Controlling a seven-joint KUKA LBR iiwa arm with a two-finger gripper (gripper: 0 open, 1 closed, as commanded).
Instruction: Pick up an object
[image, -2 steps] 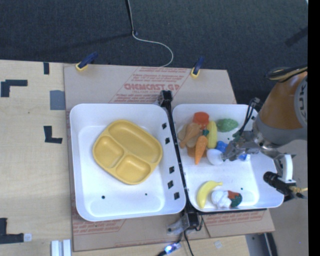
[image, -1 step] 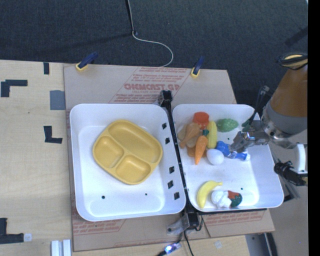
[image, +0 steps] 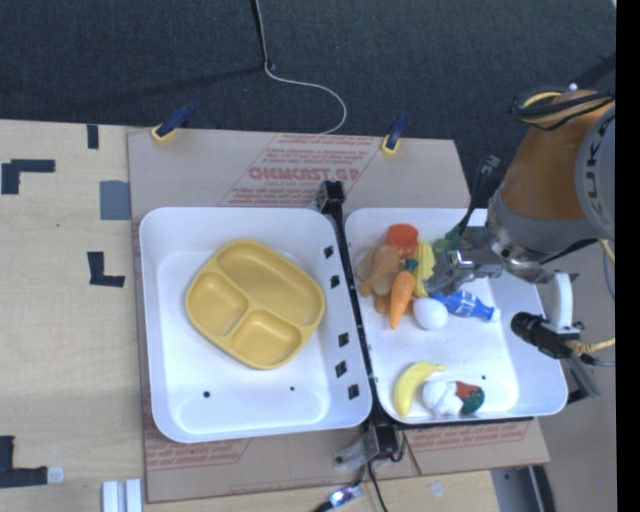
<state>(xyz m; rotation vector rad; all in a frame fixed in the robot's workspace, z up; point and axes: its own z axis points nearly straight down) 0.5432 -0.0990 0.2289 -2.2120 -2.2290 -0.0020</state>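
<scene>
The right bin (image: 500, 375) holds a cluster of toy food: an orange carrot (image: 400, 297), a brown piece (image: 379, 266), a red-orange piece (image: 402, 237), a yellow-green piece (image: 425, 260), a white egg (image: 431, 314), a blue bottle (image: 468, 305), a yellow banana (image: 412, 384) and a white, red and green piece (image: 455, 398). My gripper (image: 447, 272) hangs low over the bin's upper middle, just right of the yellow-green piece and above the blue bottle. Its dark fingers show nothing clearly between them.
The left bin (image: 165, 380) holds a yellow divided plate (image: 255, 302). A black divider (image: 345, 290) runs between the bins. Both bins rest on cardboard (image: 290, 170) clipped to the bench. A white cable (image: 300, 80) lies behind. The arm's black side fitting (image: 540, 335) overhangs the right bin's edge.
</scene>
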